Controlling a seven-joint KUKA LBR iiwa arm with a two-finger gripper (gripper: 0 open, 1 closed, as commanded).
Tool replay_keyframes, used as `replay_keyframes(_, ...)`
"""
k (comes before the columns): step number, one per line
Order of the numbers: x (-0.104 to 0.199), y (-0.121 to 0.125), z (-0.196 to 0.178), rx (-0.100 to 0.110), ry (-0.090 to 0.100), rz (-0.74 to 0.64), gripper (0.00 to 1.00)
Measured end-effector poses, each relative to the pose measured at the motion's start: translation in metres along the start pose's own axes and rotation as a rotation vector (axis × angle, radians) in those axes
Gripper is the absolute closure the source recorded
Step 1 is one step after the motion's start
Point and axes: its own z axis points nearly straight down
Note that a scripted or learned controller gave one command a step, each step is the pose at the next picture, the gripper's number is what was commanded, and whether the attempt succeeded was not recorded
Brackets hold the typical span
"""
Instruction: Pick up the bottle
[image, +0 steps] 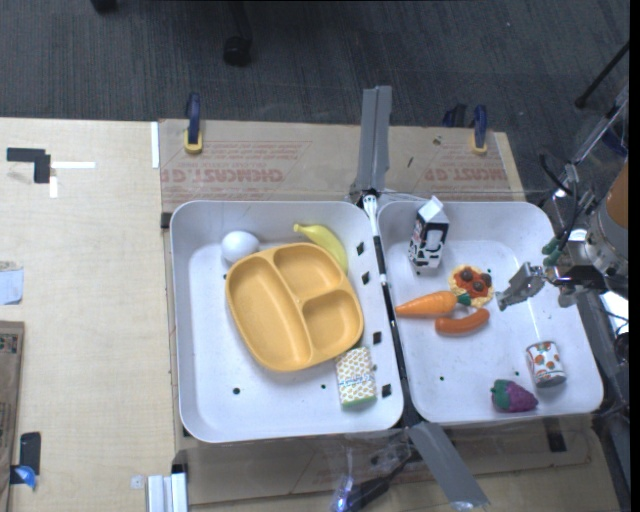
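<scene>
Well left of gripper (522, 285), bottle (428, 236).

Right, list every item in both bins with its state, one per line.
yellow plate: flat, left bin, nothing on it
egg: beside plate
banana: against plate's far rim
snack packet: lying by plate
milk carton: upright, right bin
carrot: lying flat
sausage: lying flat
pizza slice: flat
can: upright
grapes: resting
tool: above right bin, holding nothing
</scene>
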Motion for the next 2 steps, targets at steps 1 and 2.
replay_keyframes(1,0.105,0.012,0.056,0.0,0.0,-0.276,0.0)
replay_keyframes(2,0.033,-0.011,0.123,-0.001,0.001,-0.391,0.0)
